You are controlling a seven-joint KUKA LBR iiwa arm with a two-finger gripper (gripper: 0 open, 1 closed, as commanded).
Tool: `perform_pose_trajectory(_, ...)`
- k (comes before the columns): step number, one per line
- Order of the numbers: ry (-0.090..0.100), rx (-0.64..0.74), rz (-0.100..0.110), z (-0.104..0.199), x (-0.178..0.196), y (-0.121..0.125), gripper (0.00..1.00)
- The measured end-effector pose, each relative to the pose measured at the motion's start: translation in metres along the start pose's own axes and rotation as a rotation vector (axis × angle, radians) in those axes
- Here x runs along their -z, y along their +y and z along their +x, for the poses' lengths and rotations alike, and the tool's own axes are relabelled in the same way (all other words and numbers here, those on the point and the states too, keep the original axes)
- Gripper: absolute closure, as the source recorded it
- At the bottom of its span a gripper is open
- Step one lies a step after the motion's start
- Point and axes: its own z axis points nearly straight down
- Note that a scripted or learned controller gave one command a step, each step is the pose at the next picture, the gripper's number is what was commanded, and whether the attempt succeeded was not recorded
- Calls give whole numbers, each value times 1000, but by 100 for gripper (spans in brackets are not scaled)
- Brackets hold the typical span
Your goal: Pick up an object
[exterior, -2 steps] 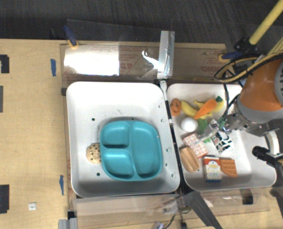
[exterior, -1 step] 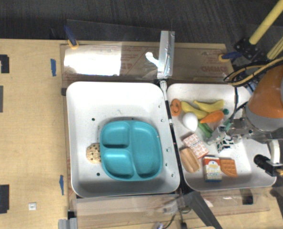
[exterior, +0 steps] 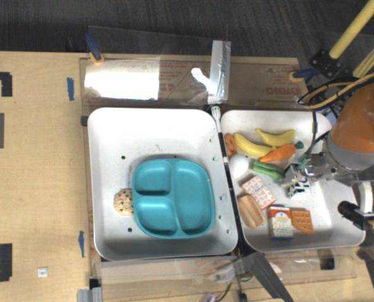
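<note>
The arm [exterior: 357, 131] comes in from the right edge of the frame, and its gripper [exterior: 298, 180] hangs low over the middle of the right bin [exterior: 338, 225], among the toy food. Whether the fingers are spread or pressed together cannot be told; nothing is visibly pinched between them.

No single object is named, so any piece will do. Nearest the gripper, to its upper left, lie a carrot [exterior: 277, 154] and a green pod [exterior: 266, 169]. Two bananas [exterior: 262, 142] lie above those, near the bin's top. A white egg [exterior: 238, 166] rests against the left wall. A pink packet [exterior: 257, 191] and a sausage [exterior: 250, 211] lie lower left, a carton [exterior: 281, 223] and a waffle [exterior: 302, 220] near the bottom.

In the left bin [exterior: 105, 137] a teal tray [exterior: 172, 197] rests with a cookie [exterior: 123, 201] touching its left edge.

To do this well, I judge the carrot the best target: it is close and slim. The fingers should straddle its narrow width, descend fully, then close before lifting. The crowding pod could be nudged or caught too.
</note>
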Motion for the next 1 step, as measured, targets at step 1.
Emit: perform_pose_trajectory(1,2,7,-4,96,116,18,100)
